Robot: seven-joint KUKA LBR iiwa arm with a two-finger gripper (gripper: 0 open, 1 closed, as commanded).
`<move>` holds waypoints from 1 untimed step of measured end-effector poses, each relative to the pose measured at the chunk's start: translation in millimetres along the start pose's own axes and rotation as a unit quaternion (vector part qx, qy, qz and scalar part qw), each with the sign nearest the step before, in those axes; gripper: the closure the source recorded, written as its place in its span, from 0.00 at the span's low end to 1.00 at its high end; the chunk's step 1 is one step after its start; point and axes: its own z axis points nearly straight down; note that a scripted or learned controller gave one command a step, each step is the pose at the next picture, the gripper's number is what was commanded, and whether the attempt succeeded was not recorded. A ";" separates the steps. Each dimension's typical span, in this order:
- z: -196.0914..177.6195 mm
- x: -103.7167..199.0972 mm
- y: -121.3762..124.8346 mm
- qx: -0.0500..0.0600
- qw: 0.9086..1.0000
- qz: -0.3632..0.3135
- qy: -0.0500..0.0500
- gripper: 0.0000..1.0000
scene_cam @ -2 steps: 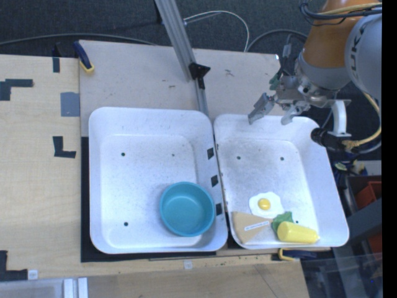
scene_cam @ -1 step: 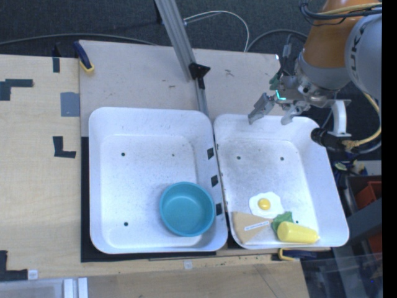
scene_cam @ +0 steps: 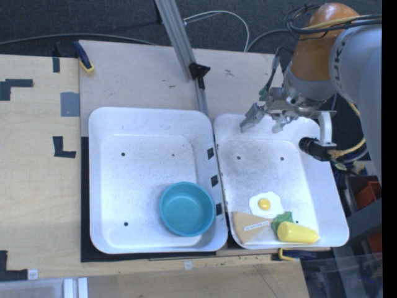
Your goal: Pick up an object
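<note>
My gripper (scene_cam: 265, 119) hangs over the far edge of the right bin (scene_cam: 322, 185), its two grey fingers spread apart with nothing between them. At the near end of that bin lie a fried egg toy (scene_cam: 265, 203), a tan wedge of cheese or bread (scene_cam: 250, 223) and a yellow corn piece with green leaves (scene_cam: 295, 230). A blue bowl (scene_cam: 187, 208) sits upright in the near right corner of the left bin (scene_cam: 124, 166). The gripper is well above and behind all of these objects.
A slanted grey metal pole (scene_cam: 178, 33) rises from the bench behind the gap between the bins. Cables (scene_cam: 322, 149) trail off the arm on the right. A blue and yellow clamp (scene_cam: 84, 57) sits at the bench's far left corner.
</note>
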 end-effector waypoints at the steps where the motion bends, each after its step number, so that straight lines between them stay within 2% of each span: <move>1: 63.4 -4.2 2.0 0.001 1.000 0.000 0.000 0.00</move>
